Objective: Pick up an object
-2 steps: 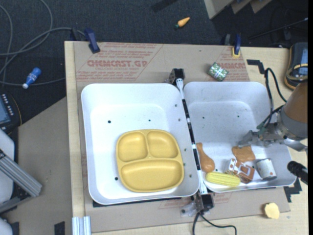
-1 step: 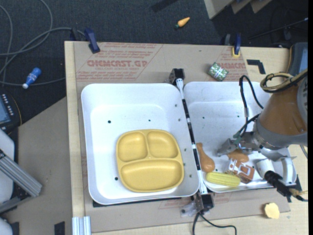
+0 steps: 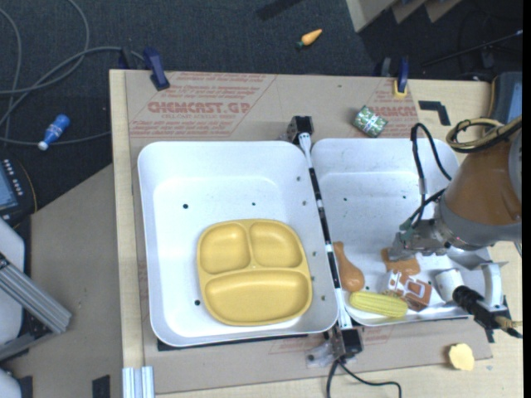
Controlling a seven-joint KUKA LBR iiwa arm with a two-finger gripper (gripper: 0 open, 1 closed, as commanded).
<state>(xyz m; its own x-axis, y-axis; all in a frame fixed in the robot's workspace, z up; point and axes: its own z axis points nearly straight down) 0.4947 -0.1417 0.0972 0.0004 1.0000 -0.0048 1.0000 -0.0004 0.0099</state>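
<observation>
Camera view, starting at the pincer [image 3: 407, 247]: low in the right shallow white bin [image 3: 365, 181], toward 4 o'clock of its floor, directly over a small orange-brown lump [image 3: 401, 265], the likely pick. Easy to go wrong from here: could catch two things at once in so tight a cluster, or shove the lump aside and close on air; could also scrape the bin floor this near the wall. Cannot tell whether released or clenched, nor whether touching the lump; no sign of anything gripped.

Outward: at the lump's 5 o'clock, just beside it, a brown-and-white printed packet [image 3: 412, 288]; at 7 o'clock, a yellow toy corn cob [image 3: 377, 305] along the near wall; at 9 o'clock, an orange-brown toy drumstick [image 3: 348, 270]. Farther at 9 o'clock, a yellow three-compartment plastic plate [image 3: 253, 272] in the left shallow white bin [image 3: 153, 172]. At 12 o'clock, on the table [image 3: 207, 106], a crumpled green can [image 3: 371, 121].
</observation>
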